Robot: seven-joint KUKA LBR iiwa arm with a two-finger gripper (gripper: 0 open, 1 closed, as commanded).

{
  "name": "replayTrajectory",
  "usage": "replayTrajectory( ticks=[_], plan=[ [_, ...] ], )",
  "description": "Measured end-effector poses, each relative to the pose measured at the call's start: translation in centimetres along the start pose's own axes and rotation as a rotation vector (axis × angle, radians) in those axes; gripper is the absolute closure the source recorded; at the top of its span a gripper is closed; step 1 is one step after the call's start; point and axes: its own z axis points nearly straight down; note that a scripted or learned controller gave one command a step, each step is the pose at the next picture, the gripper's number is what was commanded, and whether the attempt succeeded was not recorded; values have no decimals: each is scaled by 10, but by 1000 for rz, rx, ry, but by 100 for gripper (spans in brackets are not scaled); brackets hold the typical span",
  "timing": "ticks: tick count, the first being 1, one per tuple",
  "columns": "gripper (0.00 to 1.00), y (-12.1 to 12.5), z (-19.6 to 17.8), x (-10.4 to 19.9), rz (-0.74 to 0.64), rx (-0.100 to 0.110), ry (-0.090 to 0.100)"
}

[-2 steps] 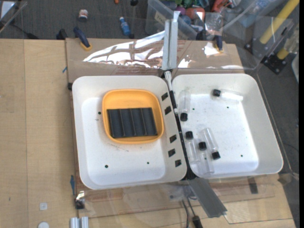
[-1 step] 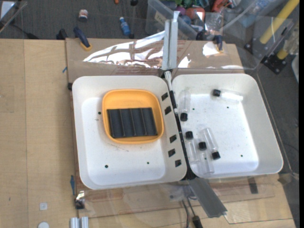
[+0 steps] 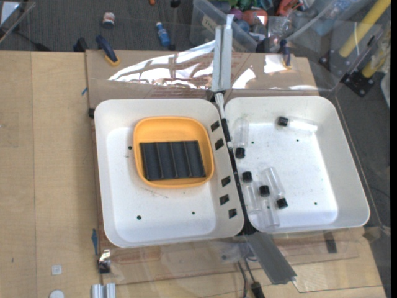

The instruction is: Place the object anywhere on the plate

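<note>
Two shallow white bins are sitting side by side on a pale wooden bench. The arm's reach comes from the right, so the right bin is lying nearer its approach and the left bin farther from it.

In the farther bin an orange plate is resting flat, and a dark ribbed block is lying squarely on it, inside the rim. If that block is the object meant, the placing is looking finished, with nothing left but for the arm to be clear of it. Whether the gripper is apart or together cannot be told here.

In the nearer bin several clear vials with black caps are lying scattered, most of them toward the wall shared with the farther bin. A row of small black tabs is running along that shared wall.

Beyond the bins a crinkled shiny sheet is catching the light. Behind that, a clear tub of bright toys is standing on a dark floor with small tools strewn about.
</note>
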Motion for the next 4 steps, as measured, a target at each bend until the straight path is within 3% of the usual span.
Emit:
replayTrajectory(
  ticks=[1, 4],
  plan=[
    [100, -2, 0, 2, 48, 0, 0],
    [100, 0, 1, 0, -1067, -3, -2]
  ],
)
